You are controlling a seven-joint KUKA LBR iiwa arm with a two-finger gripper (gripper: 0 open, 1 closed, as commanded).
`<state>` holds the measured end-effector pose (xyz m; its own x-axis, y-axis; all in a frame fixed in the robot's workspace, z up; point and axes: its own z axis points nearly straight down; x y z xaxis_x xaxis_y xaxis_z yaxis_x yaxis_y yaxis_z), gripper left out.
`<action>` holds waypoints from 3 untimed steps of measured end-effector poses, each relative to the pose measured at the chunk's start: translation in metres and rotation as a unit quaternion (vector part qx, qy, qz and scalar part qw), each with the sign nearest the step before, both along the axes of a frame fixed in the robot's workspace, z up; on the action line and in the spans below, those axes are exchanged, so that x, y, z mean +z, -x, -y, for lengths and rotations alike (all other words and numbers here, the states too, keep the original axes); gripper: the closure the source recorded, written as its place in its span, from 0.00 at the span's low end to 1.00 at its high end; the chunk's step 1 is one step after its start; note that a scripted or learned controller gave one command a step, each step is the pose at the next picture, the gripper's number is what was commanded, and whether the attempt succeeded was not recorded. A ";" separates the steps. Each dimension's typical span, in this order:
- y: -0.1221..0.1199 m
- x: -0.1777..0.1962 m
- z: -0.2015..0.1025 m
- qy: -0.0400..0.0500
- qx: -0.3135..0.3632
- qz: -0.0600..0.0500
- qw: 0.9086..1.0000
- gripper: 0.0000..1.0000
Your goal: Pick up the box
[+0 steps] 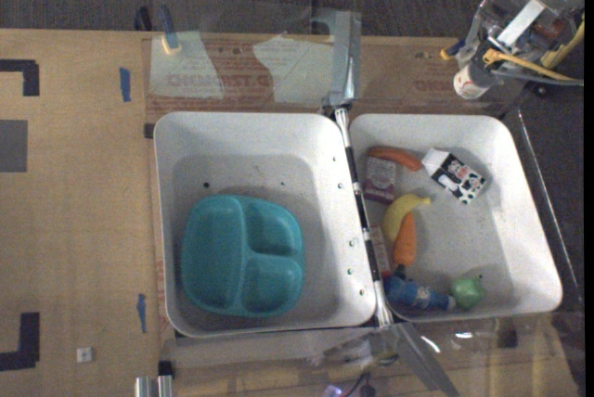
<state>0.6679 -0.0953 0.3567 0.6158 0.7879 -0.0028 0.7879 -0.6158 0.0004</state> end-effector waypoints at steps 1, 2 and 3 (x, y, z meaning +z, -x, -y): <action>0.062 0.078 -0.123 -0.001 -0.006 0.001 1.000 1.00; 0.061 0.088 -0.126 0.000 -0.002 0.002 1.000 1.00; 0.061 0.098 -0.129 0.000 0.001 0.003 1.000 1.00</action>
